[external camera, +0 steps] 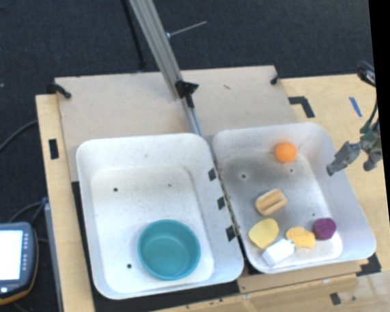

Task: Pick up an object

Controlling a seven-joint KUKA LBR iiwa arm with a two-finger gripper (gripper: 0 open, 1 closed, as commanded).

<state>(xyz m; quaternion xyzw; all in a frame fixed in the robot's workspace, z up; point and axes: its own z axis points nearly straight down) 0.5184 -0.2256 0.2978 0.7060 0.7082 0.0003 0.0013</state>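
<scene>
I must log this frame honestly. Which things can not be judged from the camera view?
- Two-finger gripper, camera view: cut off at the right edge and small, so open or shut is unclear.
- White block: the yellow rounded piece seems to overlap it; contact is uncertain.
- Small purple object: too small to identify.
- Round teal bowl: its depth is unreadable from above.

A single fixed camera looks down at a slant from well above the bench, far enough to take in both white bins, the left bin and the right bin, and dark floor beyond.
</scene>
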